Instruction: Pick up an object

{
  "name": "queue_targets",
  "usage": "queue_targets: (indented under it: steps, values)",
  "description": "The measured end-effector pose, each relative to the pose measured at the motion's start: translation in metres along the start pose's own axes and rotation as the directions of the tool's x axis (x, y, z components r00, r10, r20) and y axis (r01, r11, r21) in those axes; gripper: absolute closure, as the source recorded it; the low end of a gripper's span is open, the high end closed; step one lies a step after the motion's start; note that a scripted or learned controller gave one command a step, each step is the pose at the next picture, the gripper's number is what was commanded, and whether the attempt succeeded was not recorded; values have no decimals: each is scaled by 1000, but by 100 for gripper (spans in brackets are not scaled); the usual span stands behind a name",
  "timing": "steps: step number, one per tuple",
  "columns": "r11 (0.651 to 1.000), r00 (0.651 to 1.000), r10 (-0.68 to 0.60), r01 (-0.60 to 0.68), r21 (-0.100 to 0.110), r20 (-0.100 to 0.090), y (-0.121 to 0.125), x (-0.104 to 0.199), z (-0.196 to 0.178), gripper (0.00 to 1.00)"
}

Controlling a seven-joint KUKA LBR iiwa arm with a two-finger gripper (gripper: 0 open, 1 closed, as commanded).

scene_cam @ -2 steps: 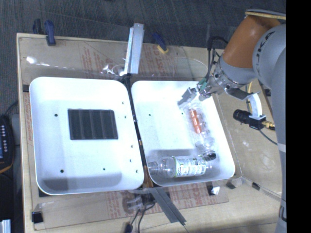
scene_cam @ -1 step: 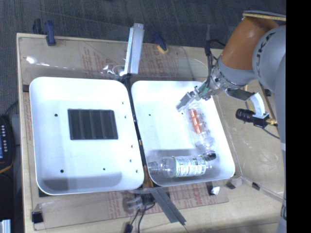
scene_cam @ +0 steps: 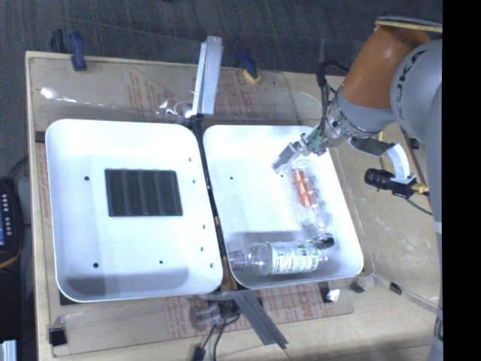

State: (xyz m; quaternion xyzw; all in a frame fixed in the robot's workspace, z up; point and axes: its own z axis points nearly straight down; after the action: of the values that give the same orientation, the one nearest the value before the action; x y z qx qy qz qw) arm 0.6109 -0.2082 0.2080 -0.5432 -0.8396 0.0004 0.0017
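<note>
**Mia:** Where is the gripper [scene_cam: 289,158]?

**Ben:** It hangs over the top part of the right bin [scene_cam: 248,201], at the end of the grey arm [scene_cam: 368,89] with the orange band. I cannot tell if it is grabbing anything.

**Mia:** What is right by it?

**Ben:** A small clear bottle [scene_cam: 307,195] with something orange inside. It lies just below the gripper, by the right wall of the bin. Its dark cap points down toward the near corner. I cannot tell if the gripper touches it.

**Mia:** Is there more in that bin?

**Ben:** Yes, a bigger clear bottle [scene_cam: 279,258]. It lies on its side along the bottom wall, and it has a white label with dark print. The small bottle's cap end is close to it.

**Mia:** So how many bottles?

**Ben:** Two, both in the right bin.

**Mia:** And the other bin?

**Ben:** The left bin [scene_cam: 75,262] has one flat dark pad [scene_cam: 143,192] with stripes, lying in the middle.

**Mia:** How many bins?

**Ben:** Two white ones, side by side, touching in the middle.
</note>
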Motion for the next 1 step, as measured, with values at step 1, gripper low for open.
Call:
queue_targets:
  steps: [1]
  values:
    - [999,999,-33,33,1,-1,-10,5,6,0]
